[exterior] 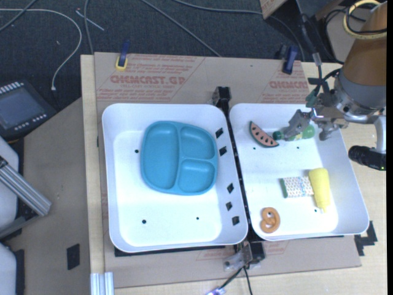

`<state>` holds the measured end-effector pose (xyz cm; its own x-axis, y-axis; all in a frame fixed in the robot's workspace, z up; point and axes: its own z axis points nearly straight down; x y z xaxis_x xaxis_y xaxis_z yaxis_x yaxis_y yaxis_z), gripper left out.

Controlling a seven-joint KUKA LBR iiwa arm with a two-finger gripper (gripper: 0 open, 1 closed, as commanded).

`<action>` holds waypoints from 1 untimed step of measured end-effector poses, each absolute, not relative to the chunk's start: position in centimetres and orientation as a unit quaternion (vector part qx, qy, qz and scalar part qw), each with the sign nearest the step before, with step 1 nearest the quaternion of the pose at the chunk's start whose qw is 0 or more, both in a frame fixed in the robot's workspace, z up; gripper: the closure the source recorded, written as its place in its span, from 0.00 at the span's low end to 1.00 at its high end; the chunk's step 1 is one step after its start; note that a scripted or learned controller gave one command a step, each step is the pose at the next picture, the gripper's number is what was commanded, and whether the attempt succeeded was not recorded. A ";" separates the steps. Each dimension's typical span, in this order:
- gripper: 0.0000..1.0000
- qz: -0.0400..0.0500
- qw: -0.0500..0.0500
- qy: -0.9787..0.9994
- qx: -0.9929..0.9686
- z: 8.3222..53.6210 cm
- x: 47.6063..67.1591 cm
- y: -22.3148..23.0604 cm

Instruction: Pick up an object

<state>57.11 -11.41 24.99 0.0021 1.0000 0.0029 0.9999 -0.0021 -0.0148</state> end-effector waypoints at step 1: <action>0.00 0.000 0.001 -0.707 -0.707 25.7 57.3 -11.4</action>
<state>57.34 -11.39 25.71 -0.0007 1.0000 0.0013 1.0000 0.0007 -0.0013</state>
